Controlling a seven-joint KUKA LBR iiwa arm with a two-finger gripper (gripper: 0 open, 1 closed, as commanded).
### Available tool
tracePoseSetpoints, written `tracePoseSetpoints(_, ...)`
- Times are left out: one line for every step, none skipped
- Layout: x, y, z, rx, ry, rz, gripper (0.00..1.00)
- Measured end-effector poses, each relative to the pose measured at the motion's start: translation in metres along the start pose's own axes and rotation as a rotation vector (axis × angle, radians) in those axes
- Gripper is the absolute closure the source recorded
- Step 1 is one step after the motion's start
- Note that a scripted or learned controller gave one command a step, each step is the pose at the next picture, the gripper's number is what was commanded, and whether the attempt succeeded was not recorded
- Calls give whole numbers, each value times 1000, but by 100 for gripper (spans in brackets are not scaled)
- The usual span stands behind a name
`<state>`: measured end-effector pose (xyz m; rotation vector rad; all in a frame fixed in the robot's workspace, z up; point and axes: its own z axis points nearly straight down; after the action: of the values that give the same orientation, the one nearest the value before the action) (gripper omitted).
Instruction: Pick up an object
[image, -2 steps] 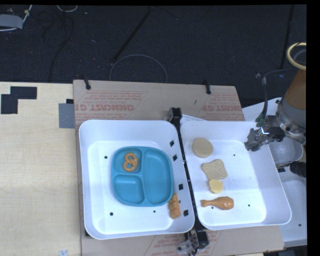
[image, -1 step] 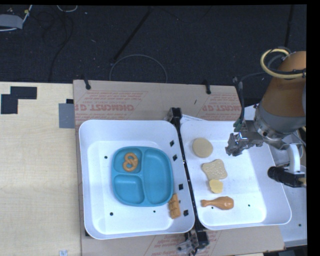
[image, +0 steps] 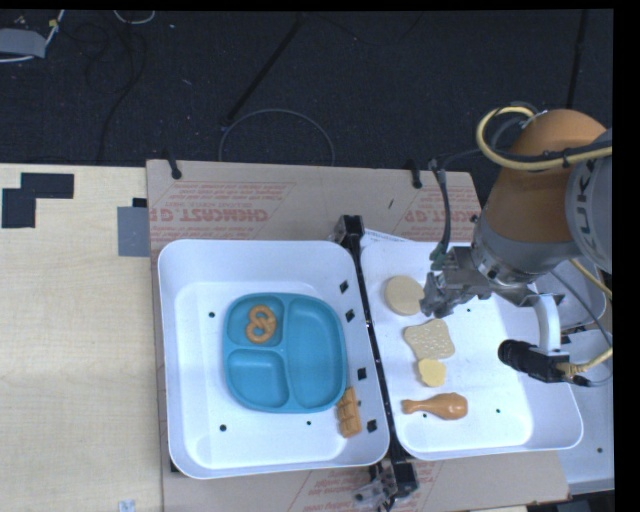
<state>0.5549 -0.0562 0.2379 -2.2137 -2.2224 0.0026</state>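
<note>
Now gripper (image: 437, 300) low in right bin (image: 520, 425), near its left wall, between round cookie (image: 404, 295) and cracker (image: 430, 339); probably lining up for pick; finger state unclear.

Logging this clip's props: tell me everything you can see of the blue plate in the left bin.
The blue plate is a rounded, glossy, plastic-looking tray with three compartments split by raised ridges. It lies flat on the floor of the left bin, roughly centred. A pretzel sits in its upper-left compartment; the other two hold nothing visible.
</note>
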Motion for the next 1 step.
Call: tracePoseSetpoints(63, -1, 3, 0, 0, -1, 100)
